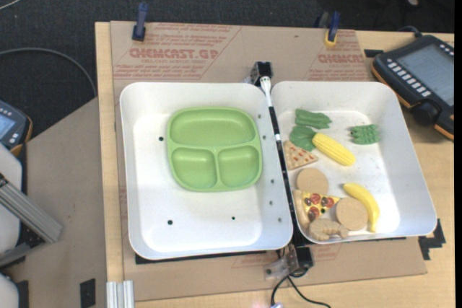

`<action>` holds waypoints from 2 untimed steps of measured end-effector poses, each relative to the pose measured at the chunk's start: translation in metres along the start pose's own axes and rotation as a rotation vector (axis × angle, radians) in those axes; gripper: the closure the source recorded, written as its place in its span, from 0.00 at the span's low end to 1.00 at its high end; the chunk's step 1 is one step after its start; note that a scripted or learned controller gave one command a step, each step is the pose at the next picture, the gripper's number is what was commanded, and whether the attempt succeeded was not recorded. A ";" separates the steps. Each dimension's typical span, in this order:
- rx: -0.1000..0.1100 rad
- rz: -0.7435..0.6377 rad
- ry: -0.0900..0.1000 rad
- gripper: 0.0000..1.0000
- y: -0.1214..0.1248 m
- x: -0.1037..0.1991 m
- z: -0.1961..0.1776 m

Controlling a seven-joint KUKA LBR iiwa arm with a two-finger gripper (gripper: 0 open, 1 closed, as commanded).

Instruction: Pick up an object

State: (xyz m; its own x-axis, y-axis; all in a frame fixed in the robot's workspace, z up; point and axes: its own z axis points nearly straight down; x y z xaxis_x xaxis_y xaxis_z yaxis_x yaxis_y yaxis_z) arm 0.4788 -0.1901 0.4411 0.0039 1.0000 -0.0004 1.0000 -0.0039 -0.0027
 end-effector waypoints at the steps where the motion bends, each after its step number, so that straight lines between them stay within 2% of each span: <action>1: -0.016 -0.012 -0.001 1.00 0.001 0.067 -0.078; 2: 0.000 -0.001 0.000 1.00 0.000 0.022 -0.031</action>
